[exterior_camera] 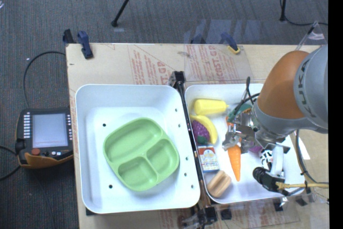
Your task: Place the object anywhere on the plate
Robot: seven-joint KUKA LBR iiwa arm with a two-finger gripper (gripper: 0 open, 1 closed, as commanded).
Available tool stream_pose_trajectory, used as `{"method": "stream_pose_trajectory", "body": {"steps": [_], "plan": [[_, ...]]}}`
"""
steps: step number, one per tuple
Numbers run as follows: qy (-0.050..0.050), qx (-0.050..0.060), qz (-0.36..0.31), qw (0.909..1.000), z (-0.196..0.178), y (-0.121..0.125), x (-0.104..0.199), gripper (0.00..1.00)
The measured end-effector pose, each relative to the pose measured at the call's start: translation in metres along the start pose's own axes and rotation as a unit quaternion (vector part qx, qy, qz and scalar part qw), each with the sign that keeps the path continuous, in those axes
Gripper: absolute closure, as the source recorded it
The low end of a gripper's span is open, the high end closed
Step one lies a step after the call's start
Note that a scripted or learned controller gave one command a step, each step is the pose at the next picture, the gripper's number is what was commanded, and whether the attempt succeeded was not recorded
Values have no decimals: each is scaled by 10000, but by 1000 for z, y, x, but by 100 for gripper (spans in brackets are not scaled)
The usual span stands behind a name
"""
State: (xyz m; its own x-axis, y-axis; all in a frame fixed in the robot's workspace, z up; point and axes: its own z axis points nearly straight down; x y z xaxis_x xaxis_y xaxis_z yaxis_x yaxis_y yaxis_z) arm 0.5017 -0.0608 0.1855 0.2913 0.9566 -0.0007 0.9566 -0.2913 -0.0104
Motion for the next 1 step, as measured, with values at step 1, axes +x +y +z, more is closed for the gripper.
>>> {"method": "stream_pose_trajectory", "body": {"steps": [1], "plan": [[23, -38, 207, 9998, -73, -31, 66, 100]]}}
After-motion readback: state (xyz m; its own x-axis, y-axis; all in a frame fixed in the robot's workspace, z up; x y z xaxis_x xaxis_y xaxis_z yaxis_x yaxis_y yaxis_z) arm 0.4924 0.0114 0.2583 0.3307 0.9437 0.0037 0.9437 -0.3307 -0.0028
